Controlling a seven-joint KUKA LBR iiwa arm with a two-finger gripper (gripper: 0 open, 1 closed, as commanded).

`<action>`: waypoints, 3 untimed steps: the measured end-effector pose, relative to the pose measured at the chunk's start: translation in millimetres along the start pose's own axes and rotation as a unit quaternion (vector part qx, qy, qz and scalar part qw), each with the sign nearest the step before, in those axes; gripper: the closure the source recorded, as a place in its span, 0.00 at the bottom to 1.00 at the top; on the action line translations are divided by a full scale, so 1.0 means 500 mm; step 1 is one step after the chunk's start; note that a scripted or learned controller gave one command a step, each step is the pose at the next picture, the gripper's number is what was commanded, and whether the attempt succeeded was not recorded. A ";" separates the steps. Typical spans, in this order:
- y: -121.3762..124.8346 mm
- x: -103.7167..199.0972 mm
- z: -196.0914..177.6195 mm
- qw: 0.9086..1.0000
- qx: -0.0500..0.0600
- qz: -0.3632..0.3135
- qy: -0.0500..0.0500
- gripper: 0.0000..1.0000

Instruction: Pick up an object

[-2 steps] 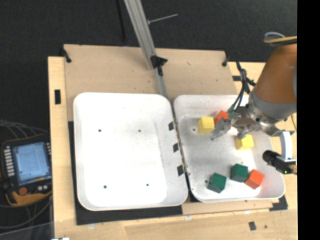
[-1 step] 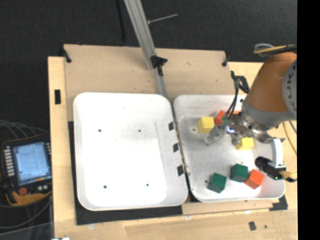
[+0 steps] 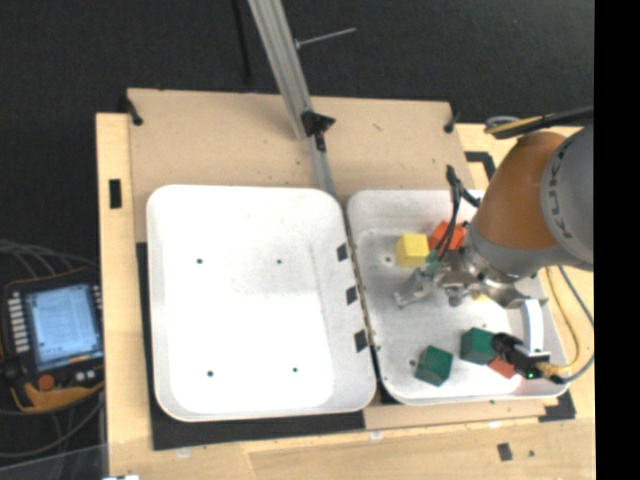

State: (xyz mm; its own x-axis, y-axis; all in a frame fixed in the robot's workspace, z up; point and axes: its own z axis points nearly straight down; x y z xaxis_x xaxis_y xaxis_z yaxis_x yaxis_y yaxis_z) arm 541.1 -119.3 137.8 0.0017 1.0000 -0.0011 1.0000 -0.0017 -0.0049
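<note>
Yellow block (image 3: 411, 249) in right bin (image 3: 400, 388), just beside gripper (image 3: 412, 293); fingers' state cannot be told. Two green blocks (image 3: 433, 365) (image 3: 477, 345) nearer front. Left bin (image 3: 160, 298) alongside.

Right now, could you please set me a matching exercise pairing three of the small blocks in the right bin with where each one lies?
Things:
1. yellow block
2. orange block
3. dark green block

Places:
A. near the bin's front edge
B. at the bin's back, just right of another block
C. at the bin's back, left of the gripper

Pairs: 1-C, 2-B, 3-A
</note>
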 end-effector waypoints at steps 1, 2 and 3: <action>0.005 0.000 -0.027 1.000 -0.005 0.002 0.001 1.00; 0.021 0.012 -0.125 1.000 -0.006 -0.003 0.000 1.00; 0.023 0.011 -0.140 1.000 -0.004 -0.002 0.001 1.00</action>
State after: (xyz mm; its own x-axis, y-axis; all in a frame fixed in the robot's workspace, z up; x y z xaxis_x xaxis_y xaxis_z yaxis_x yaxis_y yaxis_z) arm 552.8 -113.7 207.5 -0.0032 1.0000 0.0004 1.0000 0.0032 0.0025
